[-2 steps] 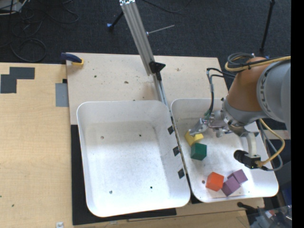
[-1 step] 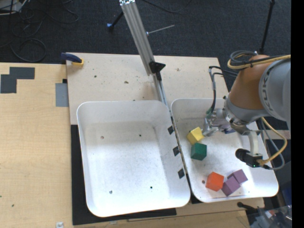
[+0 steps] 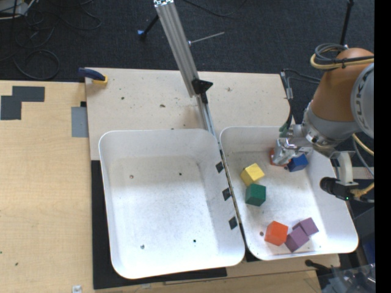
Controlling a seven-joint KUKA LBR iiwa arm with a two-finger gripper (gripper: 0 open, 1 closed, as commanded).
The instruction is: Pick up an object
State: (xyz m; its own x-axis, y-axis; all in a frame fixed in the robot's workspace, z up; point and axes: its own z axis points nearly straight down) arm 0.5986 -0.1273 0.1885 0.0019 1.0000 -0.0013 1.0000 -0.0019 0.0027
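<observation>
Desk [image 3: 146, 102], pale wood, carries two shallow white bins side by side. Left bin [image 3: 116, 163] is the larger in view; right bin [image 3: 342, 224] holds all the blocks. Arm [image 3: 342, 96] reaches in from the right, orange band above grey wrist, and ends low in the right bin's far part. Jaws [image 3: 285, 157] sit down at the bin floor; how far open cannot be told, metal parts blur together there. A blue block [image 3: 299, 162] lies just beside the jaws, on their right, touching or nearly so; a sliver of red [image 3: 275, 158] shows at their left edge. Whether either is between the jaws cannot be told. Toward the bin's middle: yellow block [image 3: 252, 174], tilted corner-on, and green block [image 3: 256, 195] just beneath it, near touching. At the near edge: orange block [image 3: 276, 232], then two purple blocks [image 3: 301, 234] pressed together to its right. A slanted aluminium bar [image 3: 180, 47] crosses the desk down to the seam between the bins.
</observation>
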